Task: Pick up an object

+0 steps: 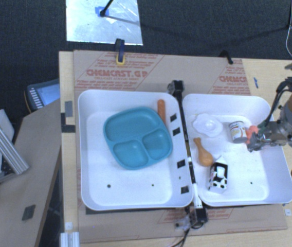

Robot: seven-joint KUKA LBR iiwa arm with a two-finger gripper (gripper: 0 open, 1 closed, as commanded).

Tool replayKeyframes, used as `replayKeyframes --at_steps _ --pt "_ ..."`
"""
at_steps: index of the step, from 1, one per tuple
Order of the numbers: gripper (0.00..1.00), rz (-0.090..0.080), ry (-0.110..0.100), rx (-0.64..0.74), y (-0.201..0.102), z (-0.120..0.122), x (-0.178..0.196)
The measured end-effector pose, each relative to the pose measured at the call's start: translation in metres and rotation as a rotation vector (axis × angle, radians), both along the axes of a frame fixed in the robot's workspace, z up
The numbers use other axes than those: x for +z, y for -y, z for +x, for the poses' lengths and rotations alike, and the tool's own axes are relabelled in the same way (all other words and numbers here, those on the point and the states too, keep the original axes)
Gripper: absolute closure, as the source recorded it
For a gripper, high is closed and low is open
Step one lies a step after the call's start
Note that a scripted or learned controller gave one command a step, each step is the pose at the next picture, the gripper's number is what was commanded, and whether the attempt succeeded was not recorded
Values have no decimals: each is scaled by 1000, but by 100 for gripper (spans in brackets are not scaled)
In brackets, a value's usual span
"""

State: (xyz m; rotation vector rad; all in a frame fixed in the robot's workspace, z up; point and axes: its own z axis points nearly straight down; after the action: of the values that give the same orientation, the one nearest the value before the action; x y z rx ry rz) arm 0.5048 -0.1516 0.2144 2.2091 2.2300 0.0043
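The right bin (261, 187) holds a small tin can (235, 130), a crumpled clear-white plastic piece (207, 125), a tan drumstick-shaped toy (203, 152) and a black-and-white cow figure (218, 176). My gripper (252, 138) hangs low over the right bin, just right of the can and close to it. It is too small and blurred to show whether it touches the can. Nothing is visibly lifted. The left bin (92, 158) holds a blue divided plate (135, 138) and an orange stick (161, 109) at the plate's far right edge.
A black divider strip (183, 138) runs between the bins. The bins rest on a cardboard sheet (135, 71) bearing a yellow-black clamp (120, 53). Bare bin floor lies at the right bin's front right and the left bin's front.
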Motion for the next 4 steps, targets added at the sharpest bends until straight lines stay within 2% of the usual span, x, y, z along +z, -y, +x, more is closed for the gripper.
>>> replayKeyframes --at_steps 3,4 --pt "100 1 -1 0 -139 52 -13" --pt "100 1 0 0 -188 72 6"
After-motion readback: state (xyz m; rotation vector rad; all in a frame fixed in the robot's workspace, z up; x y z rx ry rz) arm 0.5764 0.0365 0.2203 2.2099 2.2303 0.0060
